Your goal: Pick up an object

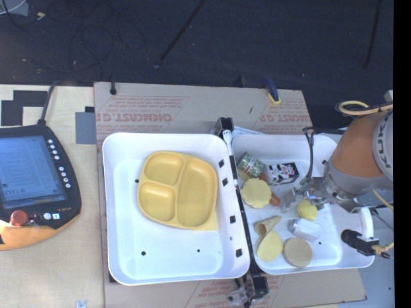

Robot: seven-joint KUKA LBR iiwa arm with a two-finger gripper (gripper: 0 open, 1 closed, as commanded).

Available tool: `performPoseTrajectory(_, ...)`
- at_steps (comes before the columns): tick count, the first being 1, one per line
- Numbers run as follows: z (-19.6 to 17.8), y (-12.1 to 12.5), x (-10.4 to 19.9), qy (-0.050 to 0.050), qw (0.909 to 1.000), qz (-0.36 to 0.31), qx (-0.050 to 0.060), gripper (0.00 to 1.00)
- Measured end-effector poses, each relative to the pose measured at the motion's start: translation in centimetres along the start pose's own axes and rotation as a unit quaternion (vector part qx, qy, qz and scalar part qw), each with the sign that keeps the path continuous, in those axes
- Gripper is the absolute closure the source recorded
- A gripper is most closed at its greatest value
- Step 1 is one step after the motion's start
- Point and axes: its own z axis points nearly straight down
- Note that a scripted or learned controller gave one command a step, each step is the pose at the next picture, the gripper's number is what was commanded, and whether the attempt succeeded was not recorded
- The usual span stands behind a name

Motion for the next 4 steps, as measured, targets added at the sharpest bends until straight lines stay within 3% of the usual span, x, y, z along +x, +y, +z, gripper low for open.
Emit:
performPoseTrajectory(1,-1.1,0.3,0.0,0.001,1.0,0.0,-0.001,1.0)
performPoseTrajectory(2,-0.2,0.4,7.0,-0.002,1.0,-0.002,-0.004,1.0)
performPoseTrajectory(3,-10.4,-5.3,14.4,0.002,1.0,-0.004,0.0,1.0)
performPoseTrajectory(4,-9.8,-5.2,14.0,0.0,1.0,-0.001,0.002,0.0)
